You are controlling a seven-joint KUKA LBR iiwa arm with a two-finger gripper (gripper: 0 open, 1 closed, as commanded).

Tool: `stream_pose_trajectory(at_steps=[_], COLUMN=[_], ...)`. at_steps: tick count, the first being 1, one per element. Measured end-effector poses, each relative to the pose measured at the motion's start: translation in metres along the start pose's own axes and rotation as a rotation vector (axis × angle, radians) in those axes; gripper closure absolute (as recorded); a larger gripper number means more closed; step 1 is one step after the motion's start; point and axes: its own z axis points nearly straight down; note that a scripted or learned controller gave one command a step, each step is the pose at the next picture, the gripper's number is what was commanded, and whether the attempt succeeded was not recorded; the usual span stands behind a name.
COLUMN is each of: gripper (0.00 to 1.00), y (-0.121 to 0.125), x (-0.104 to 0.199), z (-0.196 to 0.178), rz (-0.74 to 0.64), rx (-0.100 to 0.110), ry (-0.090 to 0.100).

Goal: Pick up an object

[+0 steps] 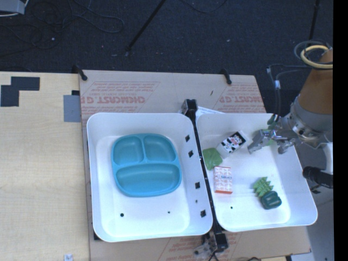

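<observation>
Over the right bin (304,213) I see the arm (318,99) reaching in from the right, its orange band above the wrist. The gripper (269,144) hangs at the bin's upper right, over the white floor near the far wall. Its two fingers (255,144) look spread apart, and I see nothing between them; the picture is soft here, so I read them as parted and bare, not as closed on anything.

Four things lie in this bin. A black-and-white box (231,142) sits just left of the gripper, near it but apart from the fingers. A green lump (211,157) lies below and left of that box, close to the divider (197,165) between the bins. A pink-and-white packet (223,179) lies just below the green lump, long side running toward me. A green toy (267,193), lighter and ridged at its upper end and darker at its lower end, rests toward the lower right, well apart from the packet and below the gripper.

The left bin (100,200) holds a blue tray (145,163) with three compartments, flat on the floor, nearer the far wall. Both bins rest on a cardboard sheet (136,94) laid over the bench (38,173).
</observation>
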Motion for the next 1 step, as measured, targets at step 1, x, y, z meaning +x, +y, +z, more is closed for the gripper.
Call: stream_pose_trajectory(at_steps=[1], gripper=[0.00], y=[0.0107], x=[0.1023], z=[-0.2760], rz=[-0.007], rx=[-0.021], ry=[-0.002])
